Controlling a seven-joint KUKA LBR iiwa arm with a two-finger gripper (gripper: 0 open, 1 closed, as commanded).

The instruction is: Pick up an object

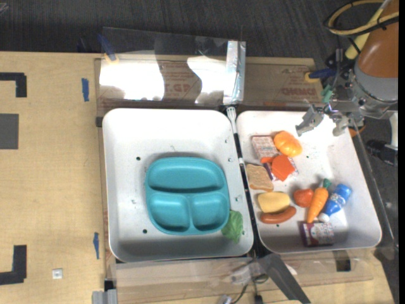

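My gripper [324,124] hangs open over the far end of the right bin [364,189], with nothing between its fingers. Its grey fingertips [306,123] point down toward the bin floor. Toy food lies below and left of it: an orange fruit [288,143], a pink packet [263,147], a red-orange piece [283,168], a bread slice [259,177], a yellow potato [274,201], a sausage [278,216], a tomato [302,197], a carrot [317,202], a blue bottle [338,197] and a purple can [318,233].
The left bin [120,144] holds a teal divided plate [188,194] and a green leafy piece [234,225] at its near right corner. A clear plastic sheet [190,68] stands behind the bins. Yellow cable [354,14] loops at the top right.
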